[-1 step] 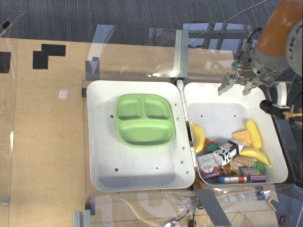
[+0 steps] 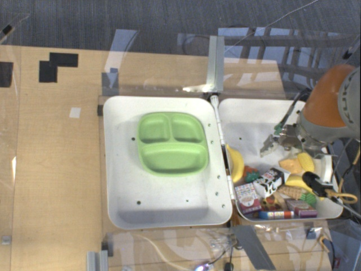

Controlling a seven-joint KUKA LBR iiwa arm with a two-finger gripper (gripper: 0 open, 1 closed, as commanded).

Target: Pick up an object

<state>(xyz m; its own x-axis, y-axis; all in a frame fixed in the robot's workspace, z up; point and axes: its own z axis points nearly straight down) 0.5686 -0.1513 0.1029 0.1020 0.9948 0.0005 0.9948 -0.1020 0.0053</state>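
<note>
Bench (image 2: 51,151) of pale wood, dark carpet behind. Left bin (image 2: 118,208) holds smooth green divided plate (image 2: 172,141). Right of plate, gripper (image 2: 269,145) with fingers apart, empty, above toy pile (image 2: 279,193).

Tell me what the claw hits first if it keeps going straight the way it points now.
Probably bare bin floor: the claw angles down and left over the right bin, short of the banana at the pile's edge. Depth is hard to judge from this slant.

Two bins sit side by side on the surface (image 2: 51,168): the left bin (image 2: 121,208) holds a divided plate (image 2: 172,141) (near its middle), the right bin (image 2: 248,117) a heap of small objects (image 2: 276,193) along its front edge
</note>
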